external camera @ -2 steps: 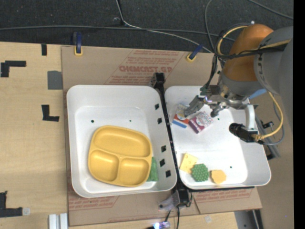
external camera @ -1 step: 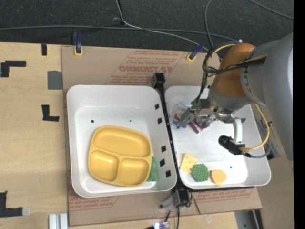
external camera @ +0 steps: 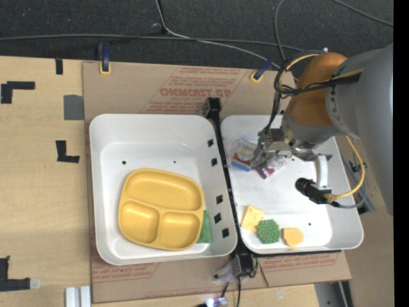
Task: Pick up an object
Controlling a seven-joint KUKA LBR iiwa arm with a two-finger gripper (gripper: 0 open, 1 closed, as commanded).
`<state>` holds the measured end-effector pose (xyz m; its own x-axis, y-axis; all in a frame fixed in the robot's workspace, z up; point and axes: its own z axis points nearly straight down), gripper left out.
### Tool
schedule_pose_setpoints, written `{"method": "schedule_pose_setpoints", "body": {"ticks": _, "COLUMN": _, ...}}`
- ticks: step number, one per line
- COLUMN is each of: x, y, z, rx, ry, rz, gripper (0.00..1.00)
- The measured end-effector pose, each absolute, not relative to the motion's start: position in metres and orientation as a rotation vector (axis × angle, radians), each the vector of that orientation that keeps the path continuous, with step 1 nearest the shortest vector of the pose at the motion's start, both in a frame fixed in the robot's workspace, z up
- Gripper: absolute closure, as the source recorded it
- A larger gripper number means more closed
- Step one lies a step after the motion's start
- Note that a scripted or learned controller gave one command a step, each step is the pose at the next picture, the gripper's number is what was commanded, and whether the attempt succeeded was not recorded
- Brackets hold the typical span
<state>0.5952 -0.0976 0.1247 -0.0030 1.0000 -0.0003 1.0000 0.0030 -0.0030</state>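
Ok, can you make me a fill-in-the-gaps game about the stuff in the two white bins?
1. The yellow tray has ____ compartments.
2. The yellow tray lies in the ____ bin.
3. The bumpy ball near the right bin's front edge is coloured ____.
4. The gripper is over the ____ bin.

Missing words: three; left; green; right

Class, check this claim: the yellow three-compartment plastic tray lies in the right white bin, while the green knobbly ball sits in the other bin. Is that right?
Not quite. The camera view shows the yellow three-compartment plastic tray in the left white bin; the green knobbly ball sits in the other bin, the right one.
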Motion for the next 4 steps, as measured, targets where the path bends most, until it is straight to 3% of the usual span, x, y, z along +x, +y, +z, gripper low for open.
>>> {"method": "schedule_pose_setpoints", "body": {"ticks": 2, "x": 0.598, "y": -0.1, "z": 0.214, "rx": -2.222, "ry": -2.225, "rz": -0.003, "gripper": 1.0}}
{"method": "schedule_pose_setpoints", "body": {"ticks": 4, "x": 0.603, "y": 0.006, "z": 0.226, "rx": -2.213, "ry": -2.228, "rz": -0.001, "gripper": 1.0}}
